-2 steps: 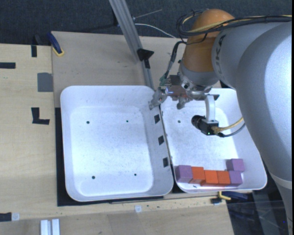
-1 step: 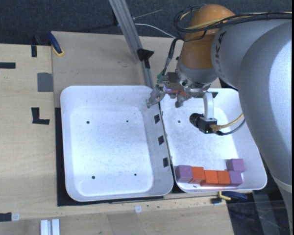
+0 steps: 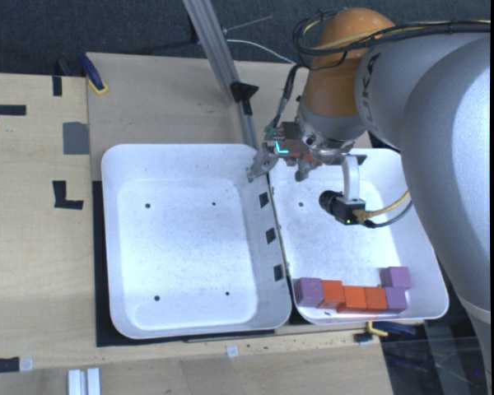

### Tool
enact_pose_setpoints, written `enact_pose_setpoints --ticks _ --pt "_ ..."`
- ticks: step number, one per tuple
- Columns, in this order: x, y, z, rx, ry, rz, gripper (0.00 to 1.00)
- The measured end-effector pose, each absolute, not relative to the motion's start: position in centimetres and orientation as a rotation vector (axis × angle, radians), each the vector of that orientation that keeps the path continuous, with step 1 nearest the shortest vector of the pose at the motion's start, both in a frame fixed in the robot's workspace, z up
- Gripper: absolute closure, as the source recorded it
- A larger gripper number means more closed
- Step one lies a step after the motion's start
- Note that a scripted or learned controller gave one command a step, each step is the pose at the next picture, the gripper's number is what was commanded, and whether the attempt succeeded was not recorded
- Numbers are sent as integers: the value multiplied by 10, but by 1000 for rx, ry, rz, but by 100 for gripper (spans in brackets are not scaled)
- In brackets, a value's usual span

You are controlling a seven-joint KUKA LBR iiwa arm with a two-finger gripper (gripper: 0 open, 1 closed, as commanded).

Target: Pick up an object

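Grey arm (image 3: pixel 428 97) reaching in over the right bin (image 3: pixel 420 245), gripper (image 3: pixel 300 167) near its far left corner, finger state cannot be told, purple and orange blocks (image 3: pixel 354 293) along the near wall, left bin (image 3: pixel 115 220) alongside on the counter (image 3: pixel 33 237).

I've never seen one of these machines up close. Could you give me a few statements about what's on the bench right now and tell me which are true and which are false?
1. The coloured blocks lie in the right bin. True.
2. The blocks are green and yellow. False: they are purple and orange.
3. The blocks sit at the bin's near edge, in a row. True.
4. The hand is touching the blocks. False: it is at the bin's far end, well apart from them.
5. The left bin holds a purple block. False: the purple blocks are in the right bin.
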State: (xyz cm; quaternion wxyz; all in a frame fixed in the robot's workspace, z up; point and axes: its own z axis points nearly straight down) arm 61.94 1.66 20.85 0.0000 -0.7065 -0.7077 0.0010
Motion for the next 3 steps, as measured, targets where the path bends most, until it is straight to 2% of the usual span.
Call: enact_pose_setpoints --ticks 1,2,3 --pt "599 62 202 -2214 -2225 4 0" --pt "575 55 191 -2218 -2221 8 0" --pt "560 42 192 -2220 -2221 6 0"
